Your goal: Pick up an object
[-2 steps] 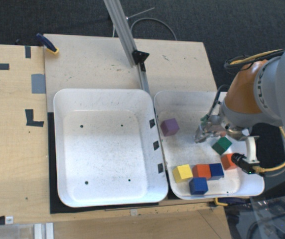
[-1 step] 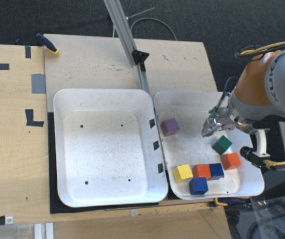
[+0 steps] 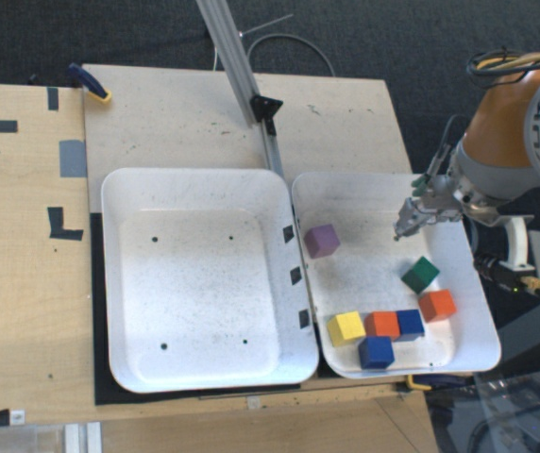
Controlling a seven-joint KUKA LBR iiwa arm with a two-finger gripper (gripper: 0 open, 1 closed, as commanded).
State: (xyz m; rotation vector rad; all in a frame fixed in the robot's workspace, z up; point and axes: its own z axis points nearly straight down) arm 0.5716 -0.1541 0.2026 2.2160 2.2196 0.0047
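Overhead, gripper (image 3: 409,221) hangs above right bin (image 3: 364,192) — 7 blocks (image 3: 383,325).

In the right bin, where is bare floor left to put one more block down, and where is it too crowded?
Right bin: bare floor lies between the purple block and the gripper, and above both. The near edge is crowded: yellow, orange and blue blocks cluster there.

Two white bins (image 3: 199,182) showing faint grey speckling (left one also dotted with small black marks). Right bin holding cubes: purple cube (image 3: 321,241), green cube (image 3: 421,275), two orange cubes (image 3: 437,305), yellow cube (image 3: 347,327), two blue cubes (image 3: 377,351). Arm (image 3: 506,130) showing orange over grey.
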